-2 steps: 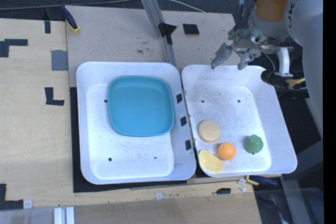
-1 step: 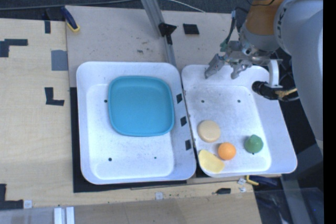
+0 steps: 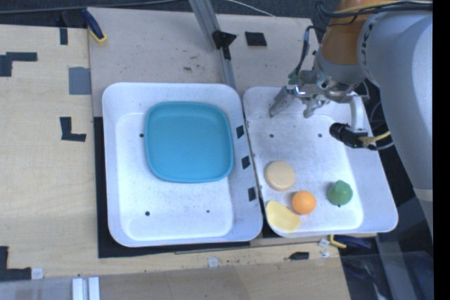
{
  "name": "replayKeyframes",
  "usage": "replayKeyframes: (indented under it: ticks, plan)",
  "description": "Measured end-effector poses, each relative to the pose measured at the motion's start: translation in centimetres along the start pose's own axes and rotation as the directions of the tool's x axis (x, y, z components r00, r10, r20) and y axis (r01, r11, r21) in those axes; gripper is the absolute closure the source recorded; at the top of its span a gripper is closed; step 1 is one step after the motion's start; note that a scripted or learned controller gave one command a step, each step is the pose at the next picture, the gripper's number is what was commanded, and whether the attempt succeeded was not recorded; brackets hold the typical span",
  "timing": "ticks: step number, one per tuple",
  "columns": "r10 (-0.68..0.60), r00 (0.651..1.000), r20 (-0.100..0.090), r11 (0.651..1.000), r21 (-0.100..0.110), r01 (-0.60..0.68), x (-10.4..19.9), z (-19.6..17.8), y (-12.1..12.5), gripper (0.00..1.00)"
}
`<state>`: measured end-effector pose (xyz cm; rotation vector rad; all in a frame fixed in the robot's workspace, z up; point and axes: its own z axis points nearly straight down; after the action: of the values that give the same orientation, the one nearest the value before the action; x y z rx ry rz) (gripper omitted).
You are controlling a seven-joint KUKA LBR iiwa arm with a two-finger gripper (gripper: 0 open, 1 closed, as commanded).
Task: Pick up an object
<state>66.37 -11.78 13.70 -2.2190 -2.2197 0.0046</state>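
1. Objects for picking lay in the right white bin (image 3: 365,179): a round beige puck-like piece (image 3: 280,175), a small orange ball (image 3: 304,202), a green ball-shaped item (image 3: 339,192) and a pale yellow curved piece (image 3: 283,216).
2. The two-finger gripper (image 3: 299,103) hung over the far end of that bin, its grey fingers spread apart with nothing between them.
3. All four objects sat well toward the near end of the bin from the gripper, clustered together, the beige puck nearest to it.
4. The orange ball lay just beside the yellow piece and near the puck; the green one stood a little apart, on the arm's side.
5. Judging by looks, they were light toy foods, probably smooth plastic and somewhat slippery; the round ones could roll if nudged.
6. The beige puck seemed the easiest take, gripped across its flat sides at mid-width.
7. Farther out, beyond the bin's wall, the left white bin (image 3: 119,151) held a square blue plastic plate (image 3: 188,140).
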Motion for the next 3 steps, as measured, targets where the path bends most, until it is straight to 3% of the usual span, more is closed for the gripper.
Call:
replayKeyframes:
  ticks: [1,2,3]
  plan:
    - [-0.001,1.000,0.001,1.000,-0.003,0.001,0.0,4.9,0.0,0.00]
    - [-0.001,1.000,0.001,1.000,-0.004,0.001,0.0,3.8,0.0,1.00]
    - [0.000,1.000,0.000,1.000,-0.007,0.000,-0.2,-0.5,0.4,1.00]
